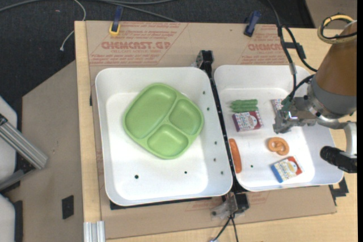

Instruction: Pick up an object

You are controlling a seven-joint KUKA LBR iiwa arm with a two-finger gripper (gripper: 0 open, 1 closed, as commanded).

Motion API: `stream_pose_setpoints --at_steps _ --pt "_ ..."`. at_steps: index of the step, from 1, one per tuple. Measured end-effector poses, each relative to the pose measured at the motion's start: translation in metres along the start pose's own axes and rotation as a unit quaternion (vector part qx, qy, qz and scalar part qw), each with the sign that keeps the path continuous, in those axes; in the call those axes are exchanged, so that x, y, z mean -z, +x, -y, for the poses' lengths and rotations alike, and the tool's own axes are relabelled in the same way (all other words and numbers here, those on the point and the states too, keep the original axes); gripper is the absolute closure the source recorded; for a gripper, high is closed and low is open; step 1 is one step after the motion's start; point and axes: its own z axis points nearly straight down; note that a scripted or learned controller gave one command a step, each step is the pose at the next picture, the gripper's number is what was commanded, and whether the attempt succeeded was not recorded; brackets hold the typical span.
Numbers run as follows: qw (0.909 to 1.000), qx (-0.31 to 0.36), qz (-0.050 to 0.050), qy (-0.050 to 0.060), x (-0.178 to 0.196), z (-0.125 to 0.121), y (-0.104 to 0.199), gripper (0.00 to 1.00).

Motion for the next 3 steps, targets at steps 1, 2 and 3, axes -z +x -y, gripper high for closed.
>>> stream_pose_setpoints --at_steps 1,2,3 --pt "1.0 0.001 0.0 0.0 -0.006 -0.013 0.059 1.0" --pt "1.0 0.0 0.001 -0.001 0.01 -0.024 0.112 1.0" --pt "1.0 0.0 0.001 -0.002 0.021 -0.038 0.17 1.0"
